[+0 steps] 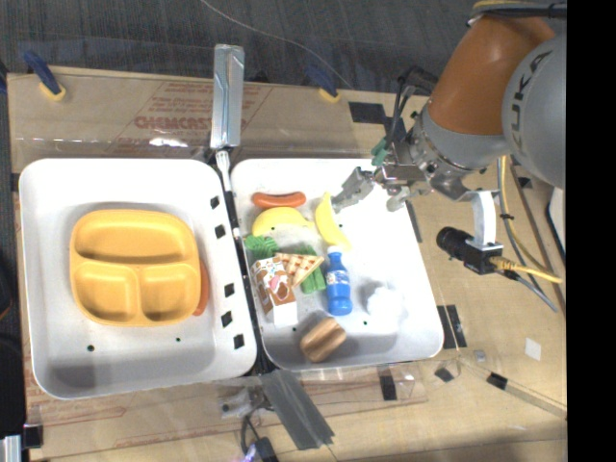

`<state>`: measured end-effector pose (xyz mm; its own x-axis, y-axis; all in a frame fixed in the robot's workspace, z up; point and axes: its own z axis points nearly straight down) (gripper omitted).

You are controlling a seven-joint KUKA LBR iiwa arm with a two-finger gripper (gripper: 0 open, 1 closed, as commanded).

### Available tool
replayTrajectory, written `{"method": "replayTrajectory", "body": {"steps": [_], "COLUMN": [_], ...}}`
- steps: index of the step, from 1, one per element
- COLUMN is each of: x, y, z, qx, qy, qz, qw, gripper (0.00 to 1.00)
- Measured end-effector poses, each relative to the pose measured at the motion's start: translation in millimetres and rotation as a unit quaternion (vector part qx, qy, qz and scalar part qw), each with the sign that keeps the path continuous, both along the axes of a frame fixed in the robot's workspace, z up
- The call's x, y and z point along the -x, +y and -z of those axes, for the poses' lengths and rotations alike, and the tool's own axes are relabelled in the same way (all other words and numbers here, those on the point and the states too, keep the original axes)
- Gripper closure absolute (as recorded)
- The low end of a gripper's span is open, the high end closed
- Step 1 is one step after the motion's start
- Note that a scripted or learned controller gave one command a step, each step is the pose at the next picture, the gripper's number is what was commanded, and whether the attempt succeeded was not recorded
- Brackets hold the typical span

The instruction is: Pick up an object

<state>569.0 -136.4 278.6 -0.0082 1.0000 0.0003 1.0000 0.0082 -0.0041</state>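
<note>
My gripper [373,192] hovers over the far right part of the right bin [414,258], open with nothing between its fingers. Its left finger [349,190] is just right of a yellow banana [329,224]. Left of that lie a red sausage [279,199] and a round yellow fruit [275,222]. Below them are a pizza slice [298,262], a small carton [274,288], a blue bottle [337,283], a bread roll [322,338] and a pale white object [385,301].
The left bin [38,258] holds a yellow divided tray [138,266]. A green leafy item [260,245] sits by the divider between the bins. A metal bar [227,94] stands at the far edge above the divider.
</note>
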Motion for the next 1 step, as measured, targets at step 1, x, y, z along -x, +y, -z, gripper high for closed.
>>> {"method": "replayTrajectory", "body": {"steps": [1], "x": [-0.8], "y": [1.0], "z": [-9.8], "qx": [-0.0001], "qy": [0.001], "qz": [-0.003], "qw": [1.0], "gripper": [1.0]}}
